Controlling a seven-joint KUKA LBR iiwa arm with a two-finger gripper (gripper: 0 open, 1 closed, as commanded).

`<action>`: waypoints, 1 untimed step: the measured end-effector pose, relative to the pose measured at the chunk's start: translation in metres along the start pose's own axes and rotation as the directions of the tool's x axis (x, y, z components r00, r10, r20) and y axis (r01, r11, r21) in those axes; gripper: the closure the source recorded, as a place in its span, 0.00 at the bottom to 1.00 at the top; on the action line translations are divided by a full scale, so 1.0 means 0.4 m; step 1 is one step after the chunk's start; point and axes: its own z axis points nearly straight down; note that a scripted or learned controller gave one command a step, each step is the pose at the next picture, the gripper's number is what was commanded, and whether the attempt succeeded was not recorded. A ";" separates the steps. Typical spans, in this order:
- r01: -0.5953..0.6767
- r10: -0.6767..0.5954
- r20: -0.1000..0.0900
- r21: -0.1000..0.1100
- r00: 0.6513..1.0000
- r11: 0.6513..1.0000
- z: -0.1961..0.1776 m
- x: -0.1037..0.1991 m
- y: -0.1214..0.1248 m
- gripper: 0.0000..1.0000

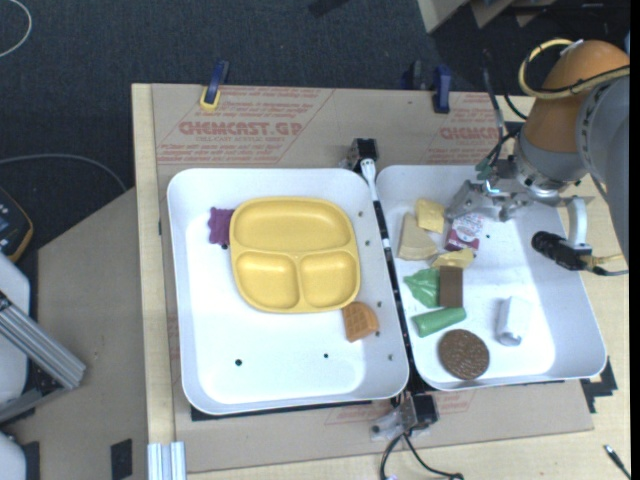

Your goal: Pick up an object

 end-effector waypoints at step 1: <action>0.001 -0.001 0.002 -0.004 1.000 1.000 -0.030 0.000 0.003 1.00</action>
